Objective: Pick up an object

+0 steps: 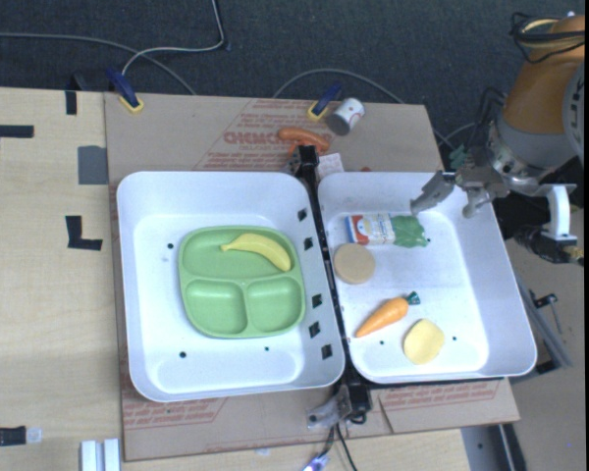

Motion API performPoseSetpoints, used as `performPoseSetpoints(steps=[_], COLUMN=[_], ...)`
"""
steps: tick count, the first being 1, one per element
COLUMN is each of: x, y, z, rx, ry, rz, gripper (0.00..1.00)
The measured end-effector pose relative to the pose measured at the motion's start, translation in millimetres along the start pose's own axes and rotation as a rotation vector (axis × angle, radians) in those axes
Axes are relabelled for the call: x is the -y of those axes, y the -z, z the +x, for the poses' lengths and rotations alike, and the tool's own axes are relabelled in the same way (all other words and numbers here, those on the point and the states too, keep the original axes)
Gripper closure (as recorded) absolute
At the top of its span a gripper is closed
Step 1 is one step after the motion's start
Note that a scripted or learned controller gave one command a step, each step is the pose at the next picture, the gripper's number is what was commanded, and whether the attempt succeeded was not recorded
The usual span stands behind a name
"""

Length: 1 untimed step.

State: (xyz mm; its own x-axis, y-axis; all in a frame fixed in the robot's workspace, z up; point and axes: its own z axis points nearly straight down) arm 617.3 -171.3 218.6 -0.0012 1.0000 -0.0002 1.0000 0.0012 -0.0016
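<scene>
The arm (542,106) is reaching in from the right, its orange band sitting above the grey wrist. The gripper (454,193) is hovering over the far right corner of the right bin (491,292), its 2 fingers (431,191) spread apart and gripping nothing.

The right bin is holding 5 things. A small white carton (369,229) with red and blue print is lying near the far edge, and a green object (409,232) is lying just beside it on the right, apparently touching it. Both are lying just below and left of the gripper, not between the fingers. A tan round disc (354,264) is lying near the bin's left wall, just in front of the carton. An orange carrot (383,316) with a green top is lying tilted toward the near left part of the bin. A yellow lemon-like piece (423,341) is lying near the front edge, just beside the carrot's top.

The left bin (147,263) is carrying a green divided plate (241,281) at its centre. A yellow banana (258,248) is lying in the plate's far compartment.

2 blue-and-yellow clamps (126,90) are sitting at the far edge of the cardboard sheet (255,135) under the bins.
</scene>
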Motion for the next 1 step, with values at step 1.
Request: performPoseSetpoints(steps=[1], x=[-21.8], y=[-119.6], z=[3.6], rx=[0.002], ry=[0.001], rz=[-0.009], gripper=[0.00])
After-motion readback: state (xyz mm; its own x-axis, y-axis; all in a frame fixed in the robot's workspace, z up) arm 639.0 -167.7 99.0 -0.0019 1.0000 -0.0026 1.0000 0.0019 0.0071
